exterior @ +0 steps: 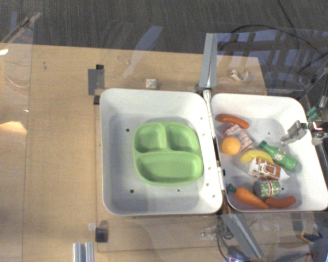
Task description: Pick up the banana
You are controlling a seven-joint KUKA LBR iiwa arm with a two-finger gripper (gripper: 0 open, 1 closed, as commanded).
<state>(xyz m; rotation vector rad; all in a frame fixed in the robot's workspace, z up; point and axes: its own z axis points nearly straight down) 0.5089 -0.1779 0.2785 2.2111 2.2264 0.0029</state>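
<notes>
The yellow banana point(255, 155) lies in the middle of the right bin point(262, 103), between an orange point(230, 145) on its left and a green bottle point(277, 154) on its right. A white carton point(264, 169) touches its lower side. My gripper point(295, 131) hangs over the bin's right side, up and to the right of the banana and apart from it. It holds nothing that I can see.
The right bin also holds a sausage point(232, 120), a red-and-white packet point(236, 131), a can point(267, 188), a carrot point(247, 196) and a red sausage point(281, 202). A green divided plate point(168, 153) sits in the left bin point(153, 98). Cables hang at the far right.
</notes>
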